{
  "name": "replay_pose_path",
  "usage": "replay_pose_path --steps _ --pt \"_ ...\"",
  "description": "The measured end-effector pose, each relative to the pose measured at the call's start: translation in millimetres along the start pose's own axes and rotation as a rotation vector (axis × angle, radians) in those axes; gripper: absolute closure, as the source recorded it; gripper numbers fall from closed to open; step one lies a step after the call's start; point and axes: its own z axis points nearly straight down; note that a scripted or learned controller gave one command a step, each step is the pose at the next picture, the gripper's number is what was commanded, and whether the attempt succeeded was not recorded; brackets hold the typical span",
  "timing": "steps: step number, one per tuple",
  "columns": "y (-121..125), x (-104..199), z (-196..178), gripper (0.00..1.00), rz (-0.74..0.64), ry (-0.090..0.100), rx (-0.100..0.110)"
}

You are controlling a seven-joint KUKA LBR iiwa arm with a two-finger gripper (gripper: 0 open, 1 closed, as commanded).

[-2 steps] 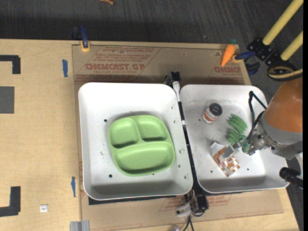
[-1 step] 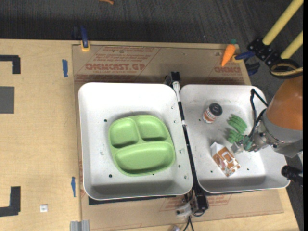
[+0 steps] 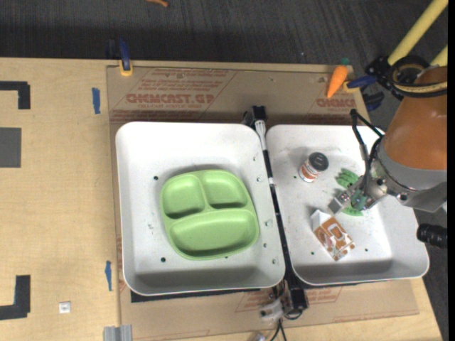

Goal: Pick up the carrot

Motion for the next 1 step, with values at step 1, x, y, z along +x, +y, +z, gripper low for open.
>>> replay_pose_path --steps 1 --pt "-0.2 -0.1 0.1 0.0 0.0 0.0 0.0"
